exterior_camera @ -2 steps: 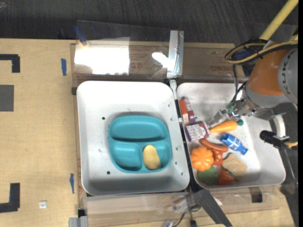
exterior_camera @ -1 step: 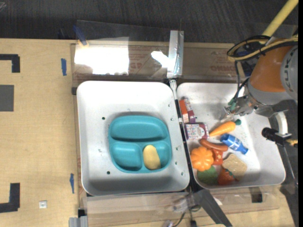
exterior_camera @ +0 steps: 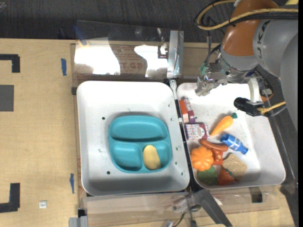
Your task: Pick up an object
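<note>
My gripper (exterior_camera: 207,85) hangs over the back left corner of the right bin (exterior_camera: 272,167), apart from the toys below it. In that bin lie a carrot (exterior_camera: 222,124), a blue bottle (exterior_camera: 235,144), an orange pumpkin (exterior_camera: 202,159), a red sausage (exterior_camera: 213,144), a bread slice (exterior_camera: 235,165), a red packet (exterior_camera: 187,110) and a purple-and-white box (exterior_camera: 195,130). Green and red pieces (exterior_camera: 215,176) sit at the front. Nothing shows in the gripper.
The left bin (exterior_camera: 90,126) holds a teal divided tray (exterior_camera: 137,129) with a yellow potato-like piece (exterior_camera: 151,156) in its front right compartment. A clear panel (exterior_camera: 123,56) stands behind the bins. A black fitting with cable (exterior_camera: 247,105) reaches over the right bin's back.
</note>
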Robot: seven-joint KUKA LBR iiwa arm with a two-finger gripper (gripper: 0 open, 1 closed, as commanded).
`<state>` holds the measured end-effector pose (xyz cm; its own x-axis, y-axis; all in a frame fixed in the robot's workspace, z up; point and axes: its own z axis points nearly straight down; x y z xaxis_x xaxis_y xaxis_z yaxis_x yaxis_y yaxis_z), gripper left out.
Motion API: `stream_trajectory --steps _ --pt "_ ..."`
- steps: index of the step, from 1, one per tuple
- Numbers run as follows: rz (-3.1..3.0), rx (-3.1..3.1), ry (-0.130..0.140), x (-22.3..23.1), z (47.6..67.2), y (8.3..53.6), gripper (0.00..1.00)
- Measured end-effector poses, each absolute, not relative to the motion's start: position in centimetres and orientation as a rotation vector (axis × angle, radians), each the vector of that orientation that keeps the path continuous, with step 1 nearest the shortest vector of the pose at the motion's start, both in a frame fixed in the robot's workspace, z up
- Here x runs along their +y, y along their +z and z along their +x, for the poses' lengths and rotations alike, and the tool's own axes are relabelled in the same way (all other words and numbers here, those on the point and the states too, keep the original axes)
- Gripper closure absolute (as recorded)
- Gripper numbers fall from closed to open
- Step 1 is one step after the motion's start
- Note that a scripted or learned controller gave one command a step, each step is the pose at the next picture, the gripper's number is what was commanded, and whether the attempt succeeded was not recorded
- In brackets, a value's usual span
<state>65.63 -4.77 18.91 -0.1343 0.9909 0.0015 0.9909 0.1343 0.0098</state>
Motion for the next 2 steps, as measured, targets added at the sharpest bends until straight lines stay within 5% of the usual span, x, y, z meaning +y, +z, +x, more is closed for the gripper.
stream_trajectory --steps 1,2 --pt "2.073 2.359 0.002 -5.2 65.4 18.5 0.0" --pt "1.812 2.534 0.023 -9.2 66.9 12.5 0.0"
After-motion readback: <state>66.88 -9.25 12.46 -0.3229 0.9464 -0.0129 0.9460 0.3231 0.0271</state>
